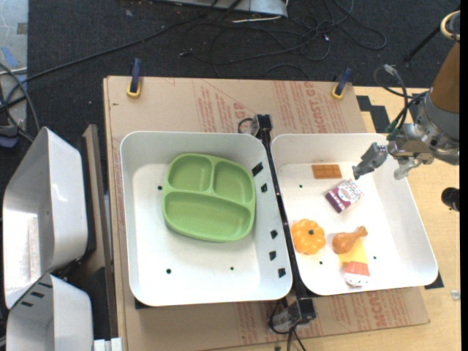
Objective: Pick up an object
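Observation:
In the right bin (413,214) lie an orange cracker (326,171), a purple-and-white packet (344,194), a small orange pumpkin (308,236), an orange drumstick (349,240) and a yellow-and-pink toy (355,267). My gripper (386,161) hangs over the bin's upper right part, open, with nothing between its fingers. Its left finger (368,161) points down-left toward the packet, a short way above and to the right of it.
The left bin (139,218) holds a green divided tray (209,197). Black clips run down the divider between the bins (272,196). White tubs (40,210) stand off the bench at the left. Cables lie on the dark floor behind.

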You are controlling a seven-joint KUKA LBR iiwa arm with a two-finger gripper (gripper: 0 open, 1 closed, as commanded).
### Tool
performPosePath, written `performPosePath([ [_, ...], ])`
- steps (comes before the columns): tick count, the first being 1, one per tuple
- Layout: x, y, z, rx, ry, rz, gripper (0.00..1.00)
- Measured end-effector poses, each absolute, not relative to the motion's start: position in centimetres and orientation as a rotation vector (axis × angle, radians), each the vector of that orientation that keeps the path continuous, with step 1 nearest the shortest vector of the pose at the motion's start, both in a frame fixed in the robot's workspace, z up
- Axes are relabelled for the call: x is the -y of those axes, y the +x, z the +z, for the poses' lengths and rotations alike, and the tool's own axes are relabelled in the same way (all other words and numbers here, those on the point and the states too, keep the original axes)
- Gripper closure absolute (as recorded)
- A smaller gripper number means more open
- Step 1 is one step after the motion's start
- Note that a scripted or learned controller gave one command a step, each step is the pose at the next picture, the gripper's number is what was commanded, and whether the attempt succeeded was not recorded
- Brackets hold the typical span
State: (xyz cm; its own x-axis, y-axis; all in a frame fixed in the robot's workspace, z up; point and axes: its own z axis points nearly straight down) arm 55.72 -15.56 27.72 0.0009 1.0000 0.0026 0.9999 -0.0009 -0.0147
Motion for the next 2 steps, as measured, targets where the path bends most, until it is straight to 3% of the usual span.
performPosePath([
  [1,15.5,55.9,28.2,2.221,-2.217,0.005,0.00],
  [2,15.2,56.1,21.5,2.214,-2.215,0.010,0.00],
])
